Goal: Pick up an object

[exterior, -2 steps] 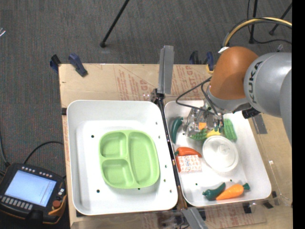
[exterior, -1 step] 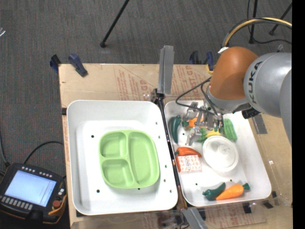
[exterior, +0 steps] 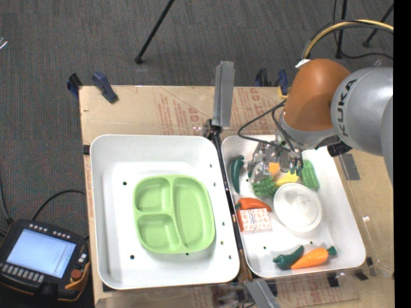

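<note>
My arm: reaching in from the right, orange band above wrist. My gripper: pointing down, set low.

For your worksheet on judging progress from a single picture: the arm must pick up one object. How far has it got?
Done: the gripper is down in the right bin, among the toy food near the yellow piece and the green leafy piece. In hand: nothing clearly; I cannot see any item between its fingers. Left: grasping and lifting. The carrot and white bowl lie untouched.
</note>
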`<state>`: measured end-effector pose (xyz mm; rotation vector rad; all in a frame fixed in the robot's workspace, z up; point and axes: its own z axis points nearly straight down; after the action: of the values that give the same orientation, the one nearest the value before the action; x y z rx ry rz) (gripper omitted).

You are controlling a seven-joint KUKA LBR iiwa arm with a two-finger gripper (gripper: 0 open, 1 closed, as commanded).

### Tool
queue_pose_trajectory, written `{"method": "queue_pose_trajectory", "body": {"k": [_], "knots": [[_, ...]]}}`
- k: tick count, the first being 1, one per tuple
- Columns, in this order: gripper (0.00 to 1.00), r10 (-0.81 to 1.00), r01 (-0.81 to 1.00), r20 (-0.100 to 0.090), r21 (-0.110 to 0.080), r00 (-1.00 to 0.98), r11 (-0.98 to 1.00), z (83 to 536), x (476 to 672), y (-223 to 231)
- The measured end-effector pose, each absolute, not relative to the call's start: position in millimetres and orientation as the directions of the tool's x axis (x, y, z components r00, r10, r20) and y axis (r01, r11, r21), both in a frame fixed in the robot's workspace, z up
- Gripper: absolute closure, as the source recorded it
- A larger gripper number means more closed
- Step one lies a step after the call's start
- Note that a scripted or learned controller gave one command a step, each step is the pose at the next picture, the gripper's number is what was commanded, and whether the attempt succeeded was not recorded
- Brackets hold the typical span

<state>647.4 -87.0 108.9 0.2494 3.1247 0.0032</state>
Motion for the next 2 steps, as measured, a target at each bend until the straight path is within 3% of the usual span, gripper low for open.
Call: {"method": "queue_pose_trajectory", "body": {"k": [1, 2], "knots": [[0.0, 0.157, 0.157, -0.006, 0.003, -0.988, 0.988, 108, 647.1, -87], [0.0, 0.215, 0.215, -0.001, 0.002, -0.977, 0.977, 88, 628.6, -103]]}}
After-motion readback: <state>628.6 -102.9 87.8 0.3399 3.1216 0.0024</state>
